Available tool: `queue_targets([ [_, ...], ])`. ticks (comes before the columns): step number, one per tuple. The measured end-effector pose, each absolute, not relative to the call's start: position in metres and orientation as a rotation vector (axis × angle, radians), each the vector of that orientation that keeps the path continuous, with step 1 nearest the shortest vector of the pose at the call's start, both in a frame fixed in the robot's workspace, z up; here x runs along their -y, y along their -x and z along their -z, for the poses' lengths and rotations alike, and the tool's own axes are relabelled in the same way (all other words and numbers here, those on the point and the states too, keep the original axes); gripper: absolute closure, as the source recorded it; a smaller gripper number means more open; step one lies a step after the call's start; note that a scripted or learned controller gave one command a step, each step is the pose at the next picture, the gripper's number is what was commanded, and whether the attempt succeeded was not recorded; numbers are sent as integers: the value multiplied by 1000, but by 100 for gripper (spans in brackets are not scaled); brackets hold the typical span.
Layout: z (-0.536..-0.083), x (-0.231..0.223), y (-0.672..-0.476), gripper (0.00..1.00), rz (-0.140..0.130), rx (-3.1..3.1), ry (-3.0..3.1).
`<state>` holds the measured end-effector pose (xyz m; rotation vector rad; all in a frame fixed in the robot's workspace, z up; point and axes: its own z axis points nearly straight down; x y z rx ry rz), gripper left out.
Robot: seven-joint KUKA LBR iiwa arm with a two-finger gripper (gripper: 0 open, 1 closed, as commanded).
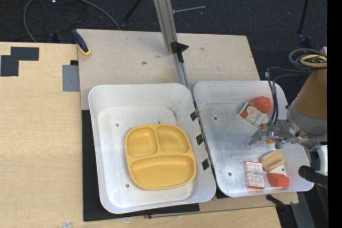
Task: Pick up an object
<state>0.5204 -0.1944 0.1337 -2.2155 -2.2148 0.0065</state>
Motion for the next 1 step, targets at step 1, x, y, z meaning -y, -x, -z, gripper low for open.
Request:
queue_targets([
  [1, -91, 195, -522, 0, 2, 2220, 2220],
])
